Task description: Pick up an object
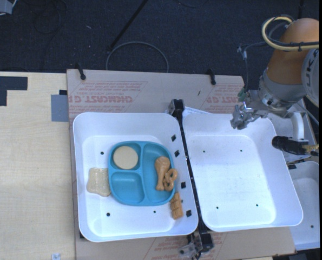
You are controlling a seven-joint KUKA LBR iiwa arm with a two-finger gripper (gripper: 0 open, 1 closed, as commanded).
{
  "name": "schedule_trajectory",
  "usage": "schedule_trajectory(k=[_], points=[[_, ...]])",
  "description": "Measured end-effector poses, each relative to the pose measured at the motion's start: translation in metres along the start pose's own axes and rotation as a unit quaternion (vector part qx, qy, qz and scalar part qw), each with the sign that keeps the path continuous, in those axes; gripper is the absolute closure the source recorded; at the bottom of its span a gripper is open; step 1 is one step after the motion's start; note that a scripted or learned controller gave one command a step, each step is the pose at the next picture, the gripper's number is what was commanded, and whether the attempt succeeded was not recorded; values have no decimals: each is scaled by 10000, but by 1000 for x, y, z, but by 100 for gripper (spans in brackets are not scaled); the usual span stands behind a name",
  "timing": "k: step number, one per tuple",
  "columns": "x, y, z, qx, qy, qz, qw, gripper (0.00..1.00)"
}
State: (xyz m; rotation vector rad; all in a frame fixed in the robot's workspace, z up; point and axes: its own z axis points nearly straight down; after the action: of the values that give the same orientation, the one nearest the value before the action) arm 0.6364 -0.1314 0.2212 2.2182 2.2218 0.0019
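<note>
The tabletop is carrying two white bins side by side, and the arm is reaching in over the far right corner of the right bin. All the pickable things are sitting in the left bin, well apart from the arm. A blue divided tray is lying near that bin's middle, holding a round tan disc in its far left compartment and a knobbly tan pretzel-like piece in its right one. A flat tan slab is resting just beside the tray's left edge, and a small brown chunk is lying near the divider between the bins.

The main risk, as I judge it, is the gripper descending where it is hovering now and closing on bare bin floor. Crossing over, it could also clip the divider or tip the tray.

The gripper is hanging above the right bin's far rim, touching nothing I can make out and holding nothing; whether it is spread or closed I cannot tell.
</note>
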Motion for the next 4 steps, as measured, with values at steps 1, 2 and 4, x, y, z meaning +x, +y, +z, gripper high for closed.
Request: schedule_trajectory(k=[1,2,4], points=[[8,5,-57,-7,0,-1,10000,100],[57,-6,-39,36,9,-5,10000,100],[151,-45,-29,40,9,-9,10000,100]])
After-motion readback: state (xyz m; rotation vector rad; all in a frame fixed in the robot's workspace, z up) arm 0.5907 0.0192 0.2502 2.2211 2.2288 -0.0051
